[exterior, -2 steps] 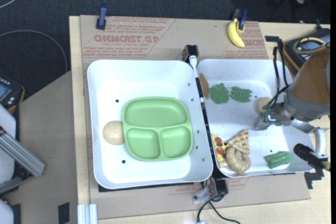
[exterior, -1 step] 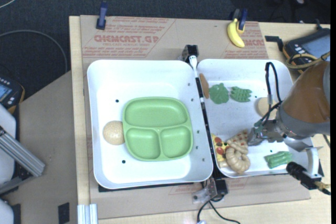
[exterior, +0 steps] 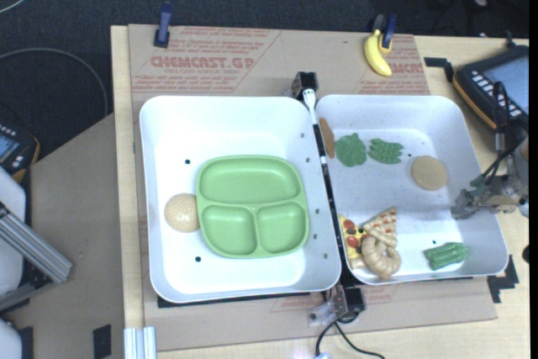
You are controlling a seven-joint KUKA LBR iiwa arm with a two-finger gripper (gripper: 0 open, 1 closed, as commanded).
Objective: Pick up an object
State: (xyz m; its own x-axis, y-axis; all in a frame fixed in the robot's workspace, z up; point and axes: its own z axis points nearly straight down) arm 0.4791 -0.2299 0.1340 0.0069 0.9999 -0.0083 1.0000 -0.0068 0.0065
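Whether the gripper (exterior: 467,204) is open or closed cannot be told; it hangs at the right wall of the right bin (exterior: 395,107), and nothing is seen held in it. Nearest it lie the tan disc (exterior: 429,172), just up and to the left, and the green piece (exterior: 444,255) below. One of these is best chosen, centred under the gripper and approached straight down, clear of the wall.

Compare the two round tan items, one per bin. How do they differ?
The left bun is paler, cream-coloured, and touches the green tray. The right bun is darker tan and lies apart from the other things, nearer the tool. Both are round, similar in size, each resting on a bin floor.
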